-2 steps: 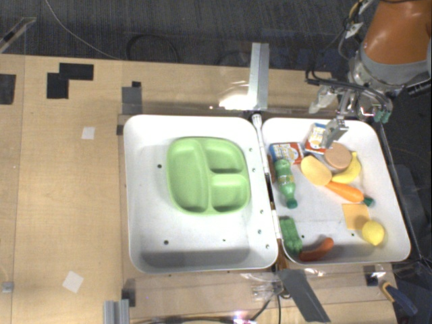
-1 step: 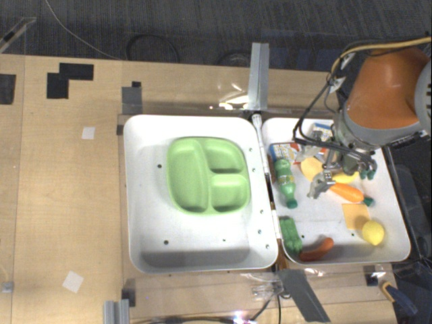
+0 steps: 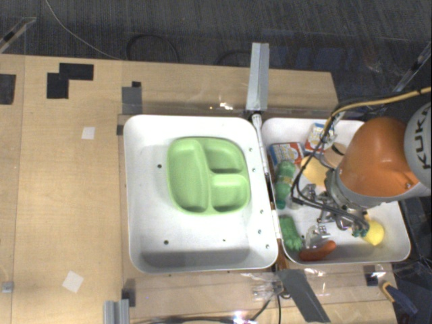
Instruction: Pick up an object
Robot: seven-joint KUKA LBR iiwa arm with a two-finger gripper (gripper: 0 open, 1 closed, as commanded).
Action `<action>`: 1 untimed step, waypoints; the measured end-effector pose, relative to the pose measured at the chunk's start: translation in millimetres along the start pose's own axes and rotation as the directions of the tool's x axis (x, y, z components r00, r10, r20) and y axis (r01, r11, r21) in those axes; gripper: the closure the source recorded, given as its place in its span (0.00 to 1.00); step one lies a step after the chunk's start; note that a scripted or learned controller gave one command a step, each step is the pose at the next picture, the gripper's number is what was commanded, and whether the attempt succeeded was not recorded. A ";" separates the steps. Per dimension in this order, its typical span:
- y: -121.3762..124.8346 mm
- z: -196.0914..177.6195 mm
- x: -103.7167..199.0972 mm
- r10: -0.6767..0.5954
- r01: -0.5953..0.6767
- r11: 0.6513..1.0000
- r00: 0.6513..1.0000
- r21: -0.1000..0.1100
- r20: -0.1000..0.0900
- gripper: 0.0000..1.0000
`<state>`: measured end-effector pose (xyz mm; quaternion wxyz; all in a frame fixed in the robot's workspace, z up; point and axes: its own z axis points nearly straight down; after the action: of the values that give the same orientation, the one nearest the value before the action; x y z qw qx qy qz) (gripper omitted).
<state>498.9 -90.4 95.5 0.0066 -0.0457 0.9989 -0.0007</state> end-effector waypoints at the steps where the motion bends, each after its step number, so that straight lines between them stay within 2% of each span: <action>1: -5.8 5.4 -59.9 -0.090 0.090 0.996 0.996 0.003 0.003 0.00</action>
<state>559.1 -90.6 90.9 0.0083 -0.0907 0.9958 -0.0024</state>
